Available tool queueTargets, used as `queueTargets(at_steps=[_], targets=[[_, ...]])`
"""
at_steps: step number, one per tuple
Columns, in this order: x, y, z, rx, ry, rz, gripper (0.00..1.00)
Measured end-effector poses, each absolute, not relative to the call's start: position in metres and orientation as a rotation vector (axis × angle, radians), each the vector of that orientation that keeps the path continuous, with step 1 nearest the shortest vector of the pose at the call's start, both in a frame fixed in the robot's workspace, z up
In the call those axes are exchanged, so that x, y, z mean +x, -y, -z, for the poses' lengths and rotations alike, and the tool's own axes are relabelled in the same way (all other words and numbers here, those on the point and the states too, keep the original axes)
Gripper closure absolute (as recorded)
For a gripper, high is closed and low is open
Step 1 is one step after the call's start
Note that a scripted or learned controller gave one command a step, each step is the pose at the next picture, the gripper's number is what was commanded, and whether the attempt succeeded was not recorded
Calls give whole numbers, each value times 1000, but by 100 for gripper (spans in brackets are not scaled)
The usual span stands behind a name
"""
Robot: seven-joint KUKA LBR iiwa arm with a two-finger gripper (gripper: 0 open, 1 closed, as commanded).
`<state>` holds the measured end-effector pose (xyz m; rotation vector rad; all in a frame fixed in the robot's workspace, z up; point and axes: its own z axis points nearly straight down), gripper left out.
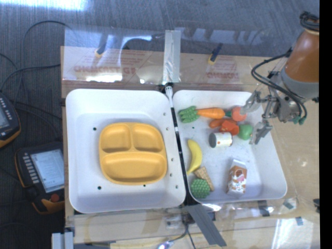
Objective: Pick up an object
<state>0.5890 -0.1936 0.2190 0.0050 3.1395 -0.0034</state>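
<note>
The tool [257, 119] hangs over the upper right part of the right bin [270, 183], its two fingers spread wide with nothing between them. One finger [252, 100] sits near the top rim, the other finger [261, 131] lower, just beside a small green object [245, 132]. Close to the tool lie a red piece [239, 113], a red-orange piece [226, 124] and a carrot [210, 112] with a green leafy top [188, 114]. A small white cylinder [222, 139] lies on its side below them. Further down the bin are a banana [194, 155], a cone-shaped piece [204, 175] touching a green round item [201, 188], and a small carton [237, 179] near the lower right. The left bin [83, 191] holds a yellow divided plate [133, 152] at its middle. Both bins rest side by side on the tabletop [306, 160]
</note>
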Motion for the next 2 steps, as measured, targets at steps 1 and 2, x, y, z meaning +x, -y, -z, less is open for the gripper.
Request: queueTargets(at_steps=[1, 2], targets=[[552, 179, -113, 42, -3138, 2, 0], [610, 105, -90, 238, -3119, 1, 0]])
